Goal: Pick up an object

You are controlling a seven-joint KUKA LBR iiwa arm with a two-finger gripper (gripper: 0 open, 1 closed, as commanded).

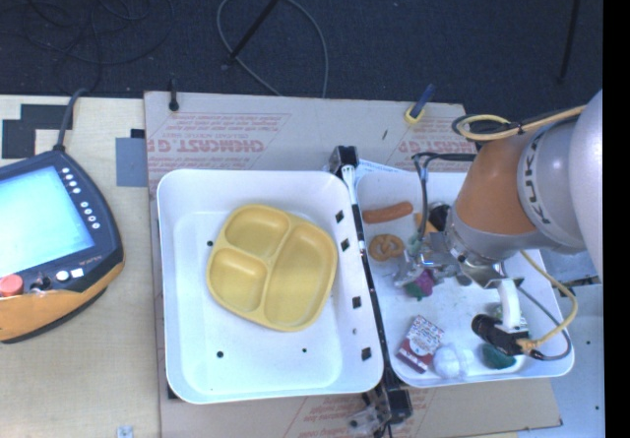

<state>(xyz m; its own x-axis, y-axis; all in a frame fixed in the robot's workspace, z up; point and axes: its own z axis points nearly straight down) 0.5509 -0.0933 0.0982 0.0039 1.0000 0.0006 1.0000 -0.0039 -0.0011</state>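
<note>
White right bin [551,367] holds the candidate objects; the claw [421,274] is lowered among them at a purple-green item [423,281]. Claw opening cannot be determined. No object is lifted; grasp and lift remain.

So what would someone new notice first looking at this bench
Probably the yellow tray, lying alone in the left bin with its compartments bare. Next the arm, orange-banded, reaching in from the right over the right bin, where small items lie scattered: a hot dog, a red-and-white packet. At far left sits a control pendant.
</note>
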